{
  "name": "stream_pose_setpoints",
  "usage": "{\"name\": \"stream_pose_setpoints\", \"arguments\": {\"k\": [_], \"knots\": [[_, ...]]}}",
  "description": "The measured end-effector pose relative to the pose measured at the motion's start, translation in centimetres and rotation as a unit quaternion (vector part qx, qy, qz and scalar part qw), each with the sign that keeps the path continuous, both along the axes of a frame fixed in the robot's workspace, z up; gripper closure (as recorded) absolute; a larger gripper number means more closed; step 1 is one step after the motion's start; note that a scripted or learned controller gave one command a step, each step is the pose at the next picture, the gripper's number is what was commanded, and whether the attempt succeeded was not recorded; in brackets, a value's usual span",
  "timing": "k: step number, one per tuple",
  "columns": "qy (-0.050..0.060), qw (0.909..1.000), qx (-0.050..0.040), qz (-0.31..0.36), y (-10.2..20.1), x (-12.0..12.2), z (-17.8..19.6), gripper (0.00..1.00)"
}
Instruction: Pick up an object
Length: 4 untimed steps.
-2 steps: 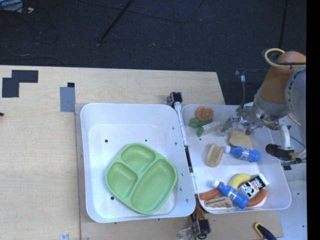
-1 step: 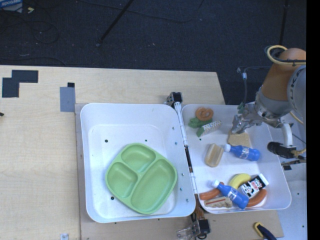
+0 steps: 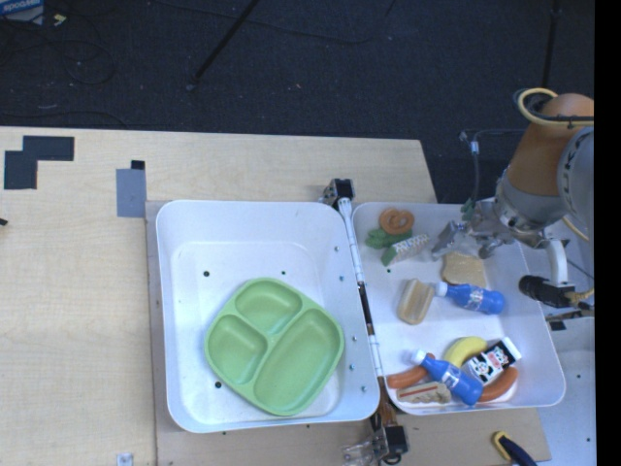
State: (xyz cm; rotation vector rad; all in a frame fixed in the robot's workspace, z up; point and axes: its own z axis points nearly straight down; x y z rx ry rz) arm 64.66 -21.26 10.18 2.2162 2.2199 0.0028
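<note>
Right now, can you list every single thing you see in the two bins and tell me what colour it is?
divided plate: 1, green, in the left bin.
blue bottles: 2, one mid right bin, one near its front edge.
banana: 1, yellow, front of right bin.
black-and-white pack: 1, beside the banana.
hot dog: 1, orange-red, front of right bin, partly under a bottle.
tan block: 1, middle of right bin.
tan slice: 1, below the pincer.
orange swirl: 1, back of right bin.
green piece: 1, below the swirl.
arm: 1, grey with orange band, right.
pincer: 1, metal, over the right bin's back.
</note>
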Motion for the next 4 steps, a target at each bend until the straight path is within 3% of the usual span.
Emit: {"name": "stream_pose_setpoints", "arguments": {"k": [1, 2, 3, 4], "knots": [[0.001, 1.0000, -0.0001, 0.000, 0.0, -0.1, -1.1, 0.00], [0.000, 1.0000, -0.0001, 0.000, 0.0, 0.0, 0.0, 1.00], [0.000, 1.0000, 0.0000, 0.000, 0.0, 0.0, 0.0, 0.00], [0.001, 1.0000, -0.0001, 0.000, 0.0, -0.1, -1.1, 0.00]]}}
